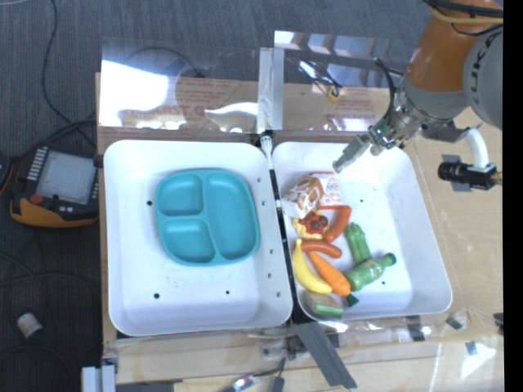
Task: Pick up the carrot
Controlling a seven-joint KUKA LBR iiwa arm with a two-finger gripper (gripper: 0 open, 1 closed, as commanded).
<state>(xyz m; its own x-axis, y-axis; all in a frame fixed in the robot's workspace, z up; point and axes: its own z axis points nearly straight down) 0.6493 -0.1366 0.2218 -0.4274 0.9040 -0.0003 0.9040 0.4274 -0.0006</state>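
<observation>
Arm (453,51): it reaches in from the right, grey with an orange band, its wrist above the far edge of the right bin.
Right bin (409,219): lies below and in front of the gripper, with all the food crowded at its left side.
Left bin (139,292): well to the gripper's left, holding a teal divided plate (206,216).
Gripper (347,158): poised over the bin's far part, nothing between its fingers; whether they are apart or together I cannot tell.
Banana (304,269): touching the carrot's near-left side; a wide grasp could catch it instead.
Green bottle (368,272): just beside the carrot's right end, likely to be nudged.
Carrot (328,273): well below the gripper, toward the near edge, wedged between neighbours, so a slanted descent risks slipping off.
</observation>
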